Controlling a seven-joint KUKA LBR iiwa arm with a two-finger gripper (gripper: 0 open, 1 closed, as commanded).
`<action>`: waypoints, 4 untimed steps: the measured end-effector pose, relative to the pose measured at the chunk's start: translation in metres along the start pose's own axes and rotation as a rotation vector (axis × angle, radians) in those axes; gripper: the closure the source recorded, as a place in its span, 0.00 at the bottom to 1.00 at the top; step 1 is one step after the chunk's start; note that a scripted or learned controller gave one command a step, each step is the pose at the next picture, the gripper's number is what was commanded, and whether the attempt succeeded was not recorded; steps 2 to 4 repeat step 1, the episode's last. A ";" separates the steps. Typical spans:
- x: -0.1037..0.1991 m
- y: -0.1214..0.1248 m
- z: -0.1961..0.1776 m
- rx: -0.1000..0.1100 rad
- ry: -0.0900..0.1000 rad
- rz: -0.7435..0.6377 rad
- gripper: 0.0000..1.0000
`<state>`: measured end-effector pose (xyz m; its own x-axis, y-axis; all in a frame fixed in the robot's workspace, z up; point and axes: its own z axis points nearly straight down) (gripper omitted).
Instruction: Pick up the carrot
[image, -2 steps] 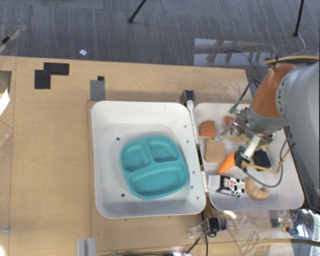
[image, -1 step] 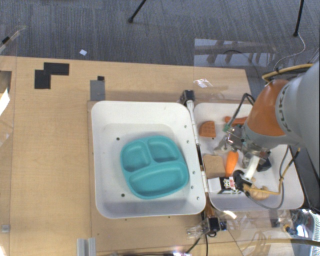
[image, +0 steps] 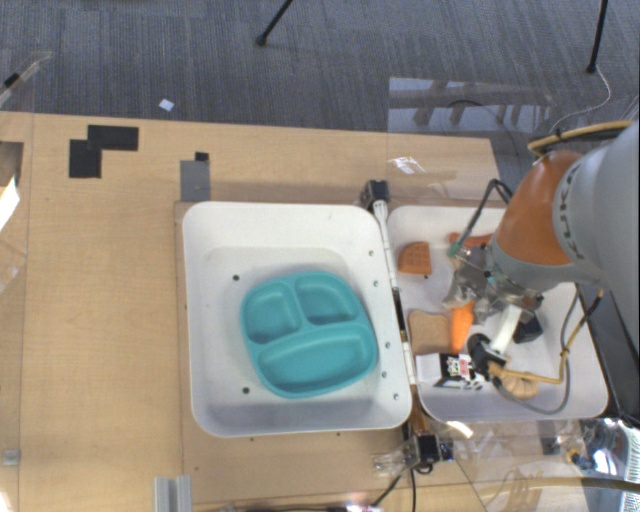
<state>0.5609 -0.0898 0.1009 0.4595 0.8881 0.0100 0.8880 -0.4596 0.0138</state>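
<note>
Carrot (image: 461, 326), a smooth orange stub, lies in the right bin (image: 585, 400) immediately beneath the gripper (image: 470, 297). Whether the gripper is spread or closed cannot be told. A flat tan slab (image: 428, 329) adjoins the carrot.

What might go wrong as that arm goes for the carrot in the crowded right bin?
The small orange carrot lies right beside a flat tan slice, so the gripper near it may catch or shove the slice instead. A black-and-white carton sits close by and may get knocked.
</note>
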 end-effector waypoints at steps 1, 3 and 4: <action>0.102 0.022 -0.087 0.005 -0.001 0.134 1.00; 0.102 0.022 -0.087 0.005 -0.001 0.134 1.00; 0.102 0.022 -0.087 0.005 -0.001 0.134 1.00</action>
